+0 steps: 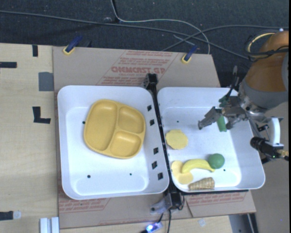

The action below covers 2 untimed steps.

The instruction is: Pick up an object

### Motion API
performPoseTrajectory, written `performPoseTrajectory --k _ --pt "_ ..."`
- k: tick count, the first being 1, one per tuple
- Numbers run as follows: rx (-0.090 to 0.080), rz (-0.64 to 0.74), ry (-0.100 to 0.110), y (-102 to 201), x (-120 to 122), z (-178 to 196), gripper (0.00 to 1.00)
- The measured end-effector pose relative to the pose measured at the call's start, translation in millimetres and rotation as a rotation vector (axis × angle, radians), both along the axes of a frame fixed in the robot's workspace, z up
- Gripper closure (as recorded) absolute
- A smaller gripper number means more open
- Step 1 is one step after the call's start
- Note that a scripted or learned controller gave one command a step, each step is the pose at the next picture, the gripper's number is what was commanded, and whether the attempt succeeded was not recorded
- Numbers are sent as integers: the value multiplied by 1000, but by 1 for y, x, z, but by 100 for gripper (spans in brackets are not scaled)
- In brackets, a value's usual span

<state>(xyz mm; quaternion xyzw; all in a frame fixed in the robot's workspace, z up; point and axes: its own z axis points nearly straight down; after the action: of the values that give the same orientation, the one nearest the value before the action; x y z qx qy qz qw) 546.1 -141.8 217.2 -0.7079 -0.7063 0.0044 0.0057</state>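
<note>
Banana [198,165] lengthwise left-right (ends curving downward), below claw [214,121]

a: the round three-compartment plastic plate [114,128] is mustard yellow, lying in a plain white shallow bin [70,144].

b: the curved toy banana [197,165] is brighter yellow, the small ball [216,160] green, the ridged cone [202,183] tan, the flat disc [176,140] pale yellow.

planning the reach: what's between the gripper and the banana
Bare white bin floor in the camera view; the gripper hovers above the banana, the yellow disc off left.
</note>
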Motion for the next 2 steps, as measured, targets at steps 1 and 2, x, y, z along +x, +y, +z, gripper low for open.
performPoseTrajectory --k 1,2 --pt "-2 3 -12 0 3 6 0" --pt "-2 4 -8 7 9 -53 0"
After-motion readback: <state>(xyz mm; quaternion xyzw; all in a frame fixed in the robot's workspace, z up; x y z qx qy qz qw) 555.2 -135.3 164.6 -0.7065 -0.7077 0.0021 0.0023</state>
